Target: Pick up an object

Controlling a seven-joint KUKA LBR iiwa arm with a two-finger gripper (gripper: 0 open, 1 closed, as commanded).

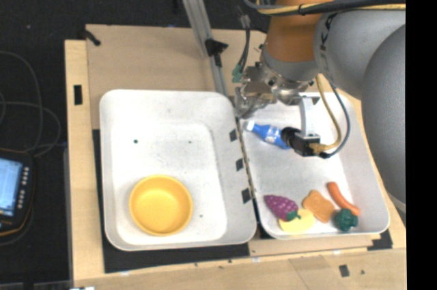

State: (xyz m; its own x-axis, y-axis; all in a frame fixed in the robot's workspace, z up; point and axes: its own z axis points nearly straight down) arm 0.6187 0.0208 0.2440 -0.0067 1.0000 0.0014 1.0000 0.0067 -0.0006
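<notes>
My gripper (247, 104) hangs over the far left corner of the right bin (372, 172), close to the wall shared by the two bins. Just in front of it and slightly right, a blue and white tube (268, 133) lies flat on the bin floor, apart from the gripper. Along the near edge of the same bin lie a purple bunch of grapes (280, 205), a yellow piece (298, 222), an orange slice-shaped toy (319, 204) and an orange carrot with a green top (342, 203). The left bin (164, 111) holds a yellow bowl (161, 205).
A slanted metal post (194, 5) rises behind the bins, near the arm's wrist. The grey arm covers the right bin's far right part. A handheld screen (12, 190) sits off the bench at the left.
</notes>
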